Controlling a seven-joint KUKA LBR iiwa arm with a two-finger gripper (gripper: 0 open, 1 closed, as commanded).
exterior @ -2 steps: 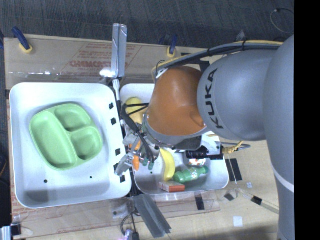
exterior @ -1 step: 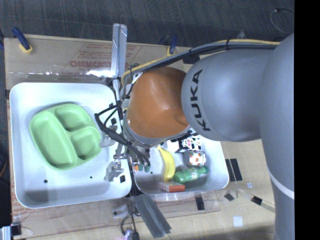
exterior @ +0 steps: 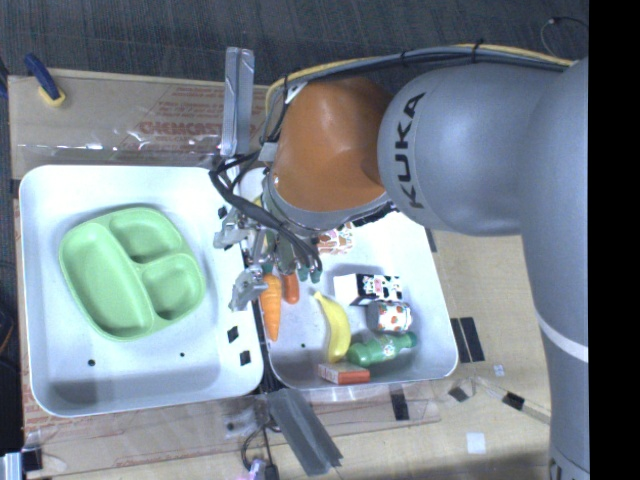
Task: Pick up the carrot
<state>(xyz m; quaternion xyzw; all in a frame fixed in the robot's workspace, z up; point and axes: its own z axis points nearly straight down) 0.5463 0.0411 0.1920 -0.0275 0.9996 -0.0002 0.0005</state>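
Orange carrot (exterior: 271,313) lying in the right bin (exterior: 436,280), hard against that bin's left wall, just beside the rim shared with the left bin (exterior: 40,268). Long axis nearly straight up and down in the camera view, thick end up toward the gripper (exterior: 268,268), thin tip pointing down toward the near edge. Very little room on the carrot's left because of the wall; more open floor on its right, up to a yellow banana (exterior: 335,328) lying close by, apart from it and roughly parallel. Grey arm with its orange band (exterior: 325,148) reaching in from the right and hanging low over the right bin's upper left corner. Gripper directly above the carrot's thick end, among dark cables; whether the fingers are spread or pinching cannot be made out, and contact with the carrot cannot be told. Further right in the same bin: a black-and-white carton (exterior: 370,288), a small round red-and-white item (exterior: 392,317), a green vegetable (exterior: 385,349) and a red block (exterior: 343,373) near the bottom wall. Green divided plate (exterior: 130,273) in the left bin, well apart from the carrot, with bare white floor around it.
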